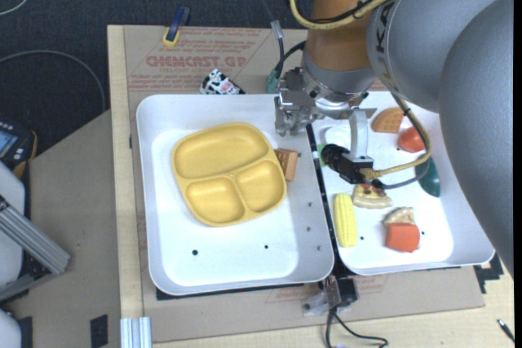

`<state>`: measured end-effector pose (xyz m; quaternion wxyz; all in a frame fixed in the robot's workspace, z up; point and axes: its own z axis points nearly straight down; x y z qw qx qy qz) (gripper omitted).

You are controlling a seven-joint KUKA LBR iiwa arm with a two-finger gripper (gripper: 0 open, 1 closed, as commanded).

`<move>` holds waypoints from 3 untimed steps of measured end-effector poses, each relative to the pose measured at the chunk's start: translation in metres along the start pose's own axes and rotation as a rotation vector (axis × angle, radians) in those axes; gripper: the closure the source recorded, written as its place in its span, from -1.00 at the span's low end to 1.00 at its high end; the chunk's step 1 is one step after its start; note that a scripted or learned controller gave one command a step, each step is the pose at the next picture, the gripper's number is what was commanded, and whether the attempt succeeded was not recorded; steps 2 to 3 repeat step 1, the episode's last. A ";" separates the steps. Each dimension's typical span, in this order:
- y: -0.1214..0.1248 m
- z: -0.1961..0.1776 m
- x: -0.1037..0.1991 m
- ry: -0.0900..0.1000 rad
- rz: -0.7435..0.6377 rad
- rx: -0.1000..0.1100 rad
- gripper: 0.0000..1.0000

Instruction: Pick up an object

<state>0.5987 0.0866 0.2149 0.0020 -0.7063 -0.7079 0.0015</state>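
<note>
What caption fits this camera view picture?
Robot gripper hovers beside a yellow divided plate between two bins.

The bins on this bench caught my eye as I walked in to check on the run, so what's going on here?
A grey arm with an orange band reaches in over two white bins. Its gripper hangs above the divide between them, near a small brown piece beside the yellow divided plate in the left bin. The right bin holds toy food, including a corn cob and a red block. Nothing visibly sits between the fingers.
</note>
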 end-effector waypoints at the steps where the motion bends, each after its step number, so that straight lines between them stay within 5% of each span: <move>1: 0.000 -0.009 -0.008 0.000 0.003 -0.006 1.00; 3: 0.000 -0.009 -0.008 0.000 0.003 -0.006 1.00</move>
